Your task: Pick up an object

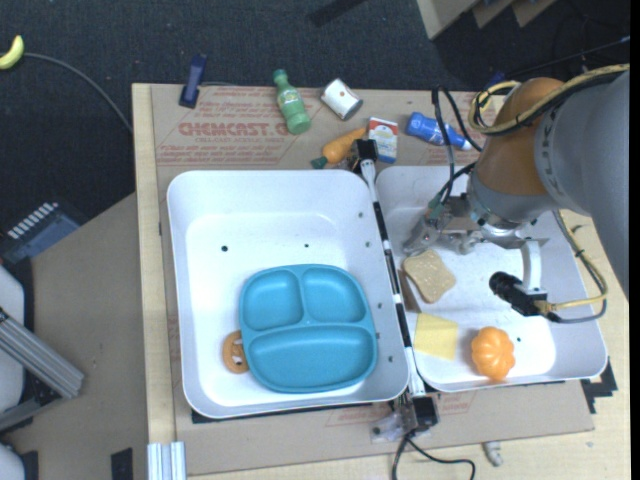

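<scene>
Gripper (447, 232) is down in the right bin (560, 368), close to the wall it shares with the other bin. The wrist blocks my line of sight, so I can't tell how far it's open or whether it has hold of anything.

Nearest candidate is the bread slice (428, 276). It lies flat just beside the gripper on the near-bench side, apart from it as far as I can make out. Further out the same way are the yellow wedge (436, 336) and the orange fruit (492, 353) beside it, both well clear of the gripper.

If it's going for the bread: come straight down, straddle the short width, get low before closing and stay off the shared wall. It's thin and flat, so probably an easy miss. The round fruit looks like the safer grab.

The bin floor is smooth white plastic, so expect sliding. Across the wall from the gripper, the left bin (200, 228) holds a blue divided plate (305, 326) with a small brown bit (234, 353) at its edge. Beyond the gripper, on the cardboard bench top (230, 128), are a green bottle (292, 103) and a white can (342, 98). Dark carpet all round.
</scene>
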`<move>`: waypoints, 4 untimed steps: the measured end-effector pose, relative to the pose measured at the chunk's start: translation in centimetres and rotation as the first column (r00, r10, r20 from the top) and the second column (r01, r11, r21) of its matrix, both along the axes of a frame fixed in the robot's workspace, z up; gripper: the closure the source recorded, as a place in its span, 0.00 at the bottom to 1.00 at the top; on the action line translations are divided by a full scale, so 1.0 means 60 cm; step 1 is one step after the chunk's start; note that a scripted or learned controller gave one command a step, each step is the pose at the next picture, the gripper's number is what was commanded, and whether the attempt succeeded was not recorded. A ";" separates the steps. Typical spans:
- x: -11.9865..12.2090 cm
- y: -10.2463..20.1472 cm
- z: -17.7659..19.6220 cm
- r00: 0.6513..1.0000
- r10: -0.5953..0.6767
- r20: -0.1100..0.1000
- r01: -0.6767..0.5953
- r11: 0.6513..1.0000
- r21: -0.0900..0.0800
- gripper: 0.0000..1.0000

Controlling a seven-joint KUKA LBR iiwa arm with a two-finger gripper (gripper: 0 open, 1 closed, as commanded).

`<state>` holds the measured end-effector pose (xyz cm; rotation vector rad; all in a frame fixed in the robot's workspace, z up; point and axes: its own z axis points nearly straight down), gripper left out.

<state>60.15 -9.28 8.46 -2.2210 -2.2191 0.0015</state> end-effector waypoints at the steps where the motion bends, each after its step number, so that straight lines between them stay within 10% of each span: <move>1: -0.027 -0.011 0.000 1.000 0.000 0.000 0.000 1.000 0.000 0.00; 2: -0.122 -0.019 -0.001 1.000 0.000 0.000 0.000 1.000 0.000 0.00; 3: -0.122 -0.019 0.016 1.000 0.000 0.002 0.000 1.000 -0.001 1.00; 4: -0.080 0.083 0.167 1.000 0.002 0.003 -0.002 1.000 0.000 1.00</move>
